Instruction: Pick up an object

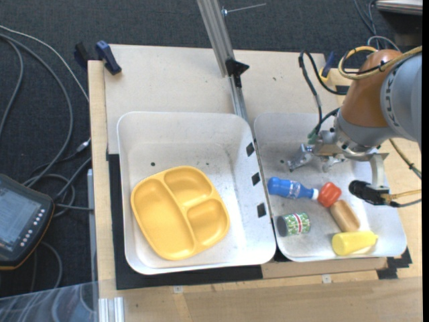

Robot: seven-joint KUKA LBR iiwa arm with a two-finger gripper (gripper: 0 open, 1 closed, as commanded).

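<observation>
Basically the arm (pixel 375 99) hangs over the right bin (pixel 268 133) above the blue bottle (pixel 292 189), likely lining up a pick; jaws' state: cannot tell.

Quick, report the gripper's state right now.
Gripper: above the right bin, nothing seen between its fingers; open or closed cannot be told.

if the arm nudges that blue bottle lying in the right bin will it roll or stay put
The blue bottle lies on its side and looks round, so a sideways nudge would probably roll it. Its white neck nearly meets the orange piece, which might block it. It looks like light plastic.
</observation>
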